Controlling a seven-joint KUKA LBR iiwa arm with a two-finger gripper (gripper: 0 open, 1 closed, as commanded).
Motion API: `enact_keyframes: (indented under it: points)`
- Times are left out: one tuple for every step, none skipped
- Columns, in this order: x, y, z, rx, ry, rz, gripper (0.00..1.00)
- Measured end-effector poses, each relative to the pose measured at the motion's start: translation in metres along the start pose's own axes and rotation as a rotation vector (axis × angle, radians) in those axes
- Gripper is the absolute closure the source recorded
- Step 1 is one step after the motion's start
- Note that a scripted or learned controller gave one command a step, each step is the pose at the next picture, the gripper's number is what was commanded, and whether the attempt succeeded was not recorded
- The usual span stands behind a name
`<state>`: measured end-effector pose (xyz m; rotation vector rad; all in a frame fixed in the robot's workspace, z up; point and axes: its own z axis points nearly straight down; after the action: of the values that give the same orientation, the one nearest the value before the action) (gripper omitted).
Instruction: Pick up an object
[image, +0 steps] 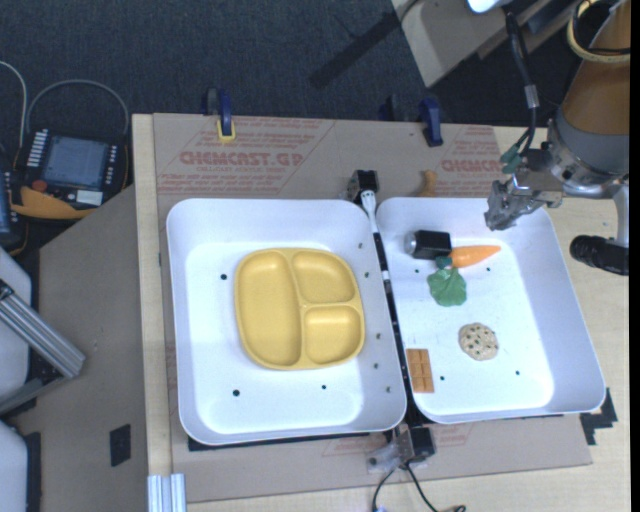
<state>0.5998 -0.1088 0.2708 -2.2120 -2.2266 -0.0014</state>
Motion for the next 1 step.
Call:
enact_keyframes:
  points:
    - [0.0521,0.0072,-0.0009,-0.002,-0.001,0.0,1.0]
